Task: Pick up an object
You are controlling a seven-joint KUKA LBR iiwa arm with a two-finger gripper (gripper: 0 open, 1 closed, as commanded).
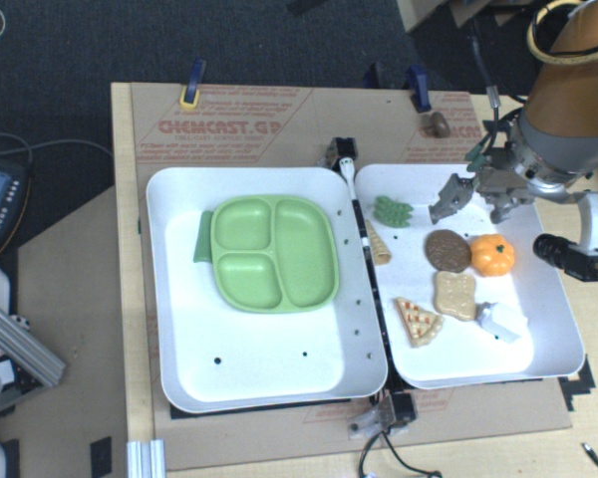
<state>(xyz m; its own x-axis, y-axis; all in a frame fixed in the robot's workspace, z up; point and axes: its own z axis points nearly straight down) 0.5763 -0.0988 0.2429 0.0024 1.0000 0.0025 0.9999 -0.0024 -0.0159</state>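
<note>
Right bin (548,352): brown round cookie (447,251) near centre, touching orange pumpkin (492,255) on its right; toast slice (455,295) just below the cookie; pizza slice (418,321) toward the bin's lower left; small grey-white item (498,322) beside the toast toward the lower right edge, kind unclear; green leafy piece (392,211) near the upper left corner; ice-cream cone (378,246) along the left wall. End effector (473,195) over the bin's upper part, above the cookie and pumpkin and apart from them, fingers spread with nothing between them. Grey arm with orange band (568,88) entering over the upper right corner. Left bin (179,357): green divided plate (275,253) in the upper half, green cloth (202,237) tucked under its left edge. Both bins side by side on the desk (130,267).
</note>
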